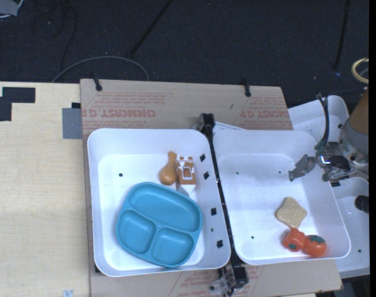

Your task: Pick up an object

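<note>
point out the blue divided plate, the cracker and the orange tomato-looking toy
blue divided plate [158, 224]: camera view, on the ridge between its compartments.
cracker [290, 212]: camera view, middle of its tan face.
orange toy [305, 242]: camera view, between its two rounded lobes.

— What colours lie in the left bin [107, 166]?
— The bin is white. Its divided plate [158, 224] is sky blue; just beyond the plate sit an ochre drumstick [168, 169] and an orange-and-white toy [186, 170].
— And beside that bin?
— Another white bin [262, 166] holding a tan cracker [290, 213] and two orange-red tomatoes [305, 242]. The worktop [33, 190] is pale wood.
</note>
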